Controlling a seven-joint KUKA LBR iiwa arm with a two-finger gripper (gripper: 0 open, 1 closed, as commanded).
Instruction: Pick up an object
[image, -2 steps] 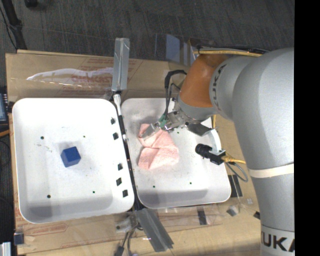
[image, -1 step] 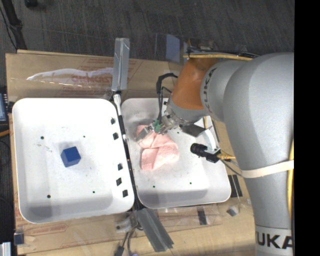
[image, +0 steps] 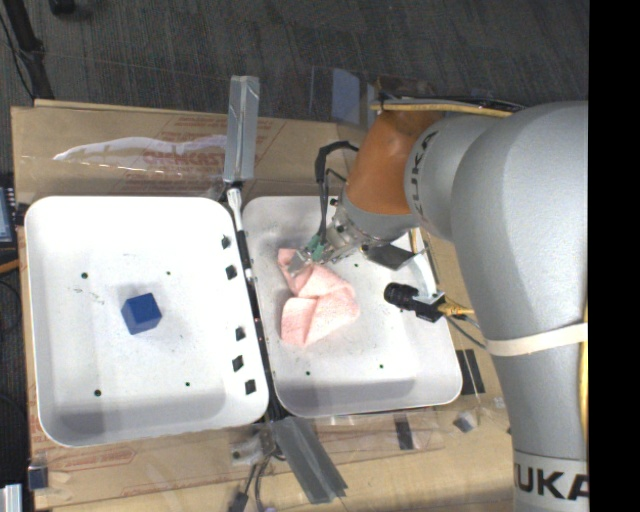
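A pink cloth (image: 318, 302) lies crumpled in the right bin (image: 400, 375), left of its middle. My gripper (image: 320, 248) reaches down from the grey arm with the orange band (image: 385, 175) and its tip meets the cloth's upper edge. The arm's bulk hides how the tip sits on the fabric. A small blue cube (image: 142, 312) rests in the left bin (image: 60, 400), left of its centre and far from the gripper.
A metal divider with black clips (image: 243, 300) runs between the two bins. A black connector with a cable (image: 412, 298) juts from the arm over the right bin. Cardboard (image: 130, 150) lies under and behind the bins.
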